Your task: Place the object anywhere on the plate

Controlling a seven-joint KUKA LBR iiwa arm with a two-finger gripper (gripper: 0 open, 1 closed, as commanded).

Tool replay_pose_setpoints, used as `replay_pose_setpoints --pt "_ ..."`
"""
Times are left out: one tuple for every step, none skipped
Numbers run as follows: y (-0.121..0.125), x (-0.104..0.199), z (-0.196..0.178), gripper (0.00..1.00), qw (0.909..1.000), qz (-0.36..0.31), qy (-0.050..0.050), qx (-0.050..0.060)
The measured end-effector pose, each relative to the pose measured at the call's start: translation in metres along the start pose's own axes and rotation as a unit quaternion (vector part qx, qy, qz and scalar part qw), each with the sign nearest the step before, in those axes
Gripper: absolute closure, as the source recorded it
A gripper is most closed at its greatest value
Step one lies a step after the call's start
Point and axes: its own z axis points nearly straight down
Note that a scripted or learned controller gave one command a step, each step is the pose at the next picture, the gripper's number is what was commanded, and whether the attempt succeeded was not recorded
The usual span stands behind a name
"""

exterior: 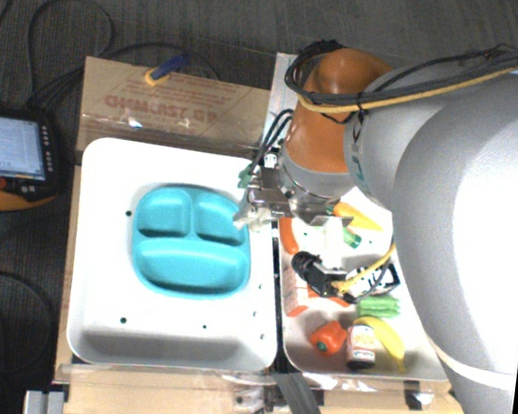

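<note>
a blue divided plate (192, 249) lies in the left bin (94, 307), nearer its far right side, its two small compartments on the far side and the large one on the near side. the arm (337, 117) reaches in from the right, and the gripper (258, 201) hangs over the plate's far right corner, close to the wall between the two bins. from this angle i cannot tell whether the gripper is released or clenched, or whether it carries anything.

the loose objects sit in the right bin (413, 368), partly hidden under the arm: an orange-red toy (327, 335), a small bottle (362, 344) just beside it, a yellow piece (391, 340) touching the bottle, and a green piece (378, 306) just beyond them. which one is the task's object cannot be told.

a cardboard sheet (177, 110) lies beyond the left bin, and a handheld screen (8, 154) sits far left, off the table (169, 390).
</note>
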Motion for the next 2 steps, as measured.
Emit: replay_pose_setpoints --pt "-0.052 0.051 0.072 1.0 0.9977 -0.068 0.002 0.001" --pt "-0.004 0.059 0.019 1.0 0.9879 -0.155 0.002 -0.001"
